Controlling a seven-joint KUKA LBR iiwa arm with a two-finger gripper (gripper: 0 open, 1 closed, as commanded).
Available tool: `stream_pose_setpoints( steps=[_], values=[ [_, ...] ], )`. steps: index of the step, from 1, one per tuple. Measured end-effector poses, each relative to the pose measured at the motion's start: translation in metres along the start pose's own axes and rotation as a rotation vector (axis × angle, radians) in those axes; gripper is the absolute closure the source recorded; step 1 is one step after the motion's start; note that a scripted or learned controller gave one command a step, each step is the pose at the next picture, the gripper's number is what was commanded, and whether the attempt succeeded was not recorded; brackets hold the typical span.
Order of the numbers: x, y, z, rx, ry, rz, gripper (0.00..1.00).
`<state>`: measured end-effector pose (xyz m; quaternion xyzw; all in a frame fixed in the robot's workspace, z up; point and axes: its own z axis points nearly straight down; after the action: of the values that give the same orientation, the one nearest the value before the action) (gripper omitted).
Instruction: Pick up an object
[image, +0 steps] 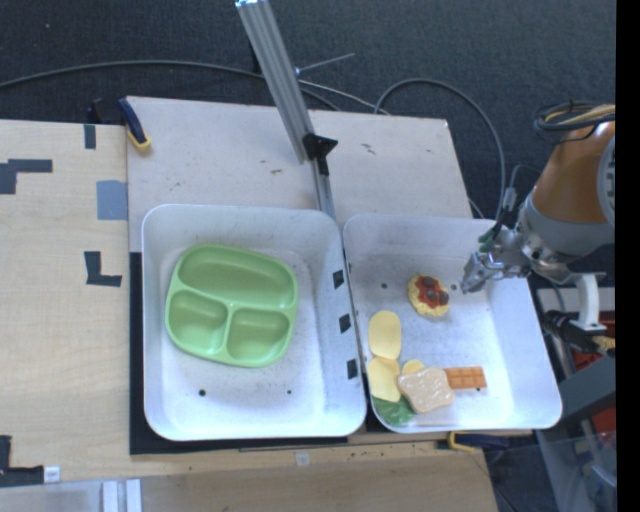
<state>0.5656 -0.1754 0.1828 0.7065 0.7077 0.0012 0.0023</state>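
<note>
Two shallow white plastic bins (160, 330). Left bin: green three-compartment plate (232, 304). Grey arm with orange band (572, 190), cut off at right. Metal two-finger gripper (472, 279) over right bin; jaw gap too small to make out. Round red-topped toy pastry (429, 295) lies just left, untouched.

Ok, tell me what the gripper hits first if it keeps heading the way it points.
Probably the small round toy food with red topping: the gripper points left and down toward it in the right bin. Depth is unclear.
</note>
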Motion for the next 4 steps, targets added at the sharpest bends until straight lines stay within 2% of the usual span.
stream_pose_setpoints(
  steps=[1,3,4],
  values=[
    [0.000,0.001,-0.048,0.000,0.000,0.000,1.00],
    [0.111,-0.005,-0.031,0.008,0.003,-0.005,1.00],
    [0.167,-0.023,-0.039,0.008,0.004,-0.006,1.00]
  ],
)
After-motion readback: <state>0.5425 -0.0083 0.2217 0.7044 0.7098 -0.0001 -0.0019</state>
